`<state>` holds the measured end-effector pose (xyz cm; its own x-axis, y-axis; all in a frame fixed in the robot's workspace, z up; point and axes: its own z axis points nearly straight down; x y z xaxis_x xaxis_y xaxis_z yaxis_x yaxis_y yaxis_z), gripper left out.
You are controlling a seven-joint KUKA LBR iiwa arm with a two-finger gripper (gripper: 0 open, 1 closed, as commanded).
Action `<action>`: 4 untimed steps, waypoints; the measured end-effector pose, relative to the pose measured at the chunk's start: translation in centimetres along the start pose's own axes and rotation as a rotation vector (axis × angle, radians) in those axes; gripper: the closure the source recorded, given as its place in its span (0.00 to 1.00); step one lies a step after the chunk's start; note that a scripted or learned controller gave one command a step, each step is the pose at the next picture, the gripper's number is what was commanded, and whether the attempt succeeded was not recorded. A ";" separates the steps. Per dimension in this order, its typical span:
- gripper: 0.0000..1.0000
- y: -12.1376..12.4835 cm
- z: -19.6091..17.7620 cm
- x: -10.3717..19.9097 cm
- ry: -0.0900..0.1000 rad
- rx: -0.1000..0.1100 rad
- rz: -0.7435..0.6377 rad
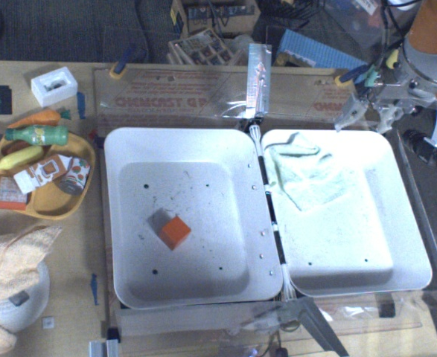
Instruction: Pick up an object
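Observation:
An orange block [176,232] lies on the floor of the left bin [129,155], a little left of its middle, with a small grey patch beside its upper left corner. A pale crumpled cloth [307,173] lies in the upper left part of the right bin [404,222]. My gripper [368,119] hangs over the far right corner of the right bin, above its back rim. It is open, its two fingers spread apart, and nothing sits between them. It is far from the block and right of the cloth.
A yellow bowl [54,207] of toy food sits left of the bins, with a white box [53,85] behind it and a beige cloth [10,259] in front. A clear plastic sheet [203,95] lies along the back edge. Cables and clutter fill the floor beyond.

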<state>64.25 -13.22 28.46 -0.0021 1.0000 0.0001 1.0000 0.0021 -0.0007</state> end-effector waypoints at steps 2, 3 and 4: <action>0.00 2.5 8.7 0.1 0.000 -0.001 -0.482; 0.00 2.6 19.3 2.7 -0.003 -0.003 -0.468; 1.00 2.9 17.9 2.7 -0.003 -0.013 -0.467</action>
<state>67.11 -10.52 10.52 -0.4520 0.8920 -0.0058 0.8919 0.4520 0.0110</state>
